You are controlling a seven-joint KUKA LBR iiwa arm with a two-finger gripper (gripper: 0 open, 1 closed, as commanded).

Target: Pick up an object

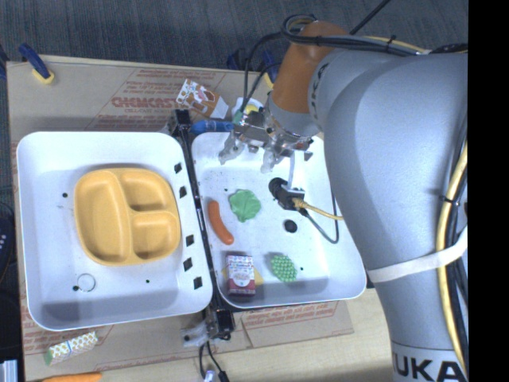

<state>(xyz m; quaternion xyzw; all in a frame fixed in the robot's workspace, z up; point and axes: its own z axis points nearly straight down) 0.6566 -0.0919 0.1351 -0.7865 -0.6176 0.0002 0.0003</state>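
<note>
My gripper (248, 157) hangs over the far end of the right bin (342, 245), its two grey fingers (228, 151) spread open with nothing between them. Below it on the bin floor lie a green leafy piece (245, 205) and an orange sausage-shaped toy (220, 222) near the left wall. Closer to the front edge sit a small red box (240, 274) and a green bumpy toy (283, 267). The gripper is above and apart from all of them.
The left bin (32, 213) holds a yellow divided plate (127, 213). The grey arm (390, 173) covers the right side of the right bin. A black cable fitting (280, 191) hangs beside the leafy piece. A small packet (195, 96) lies on the cardboard behind the bins.
</note>
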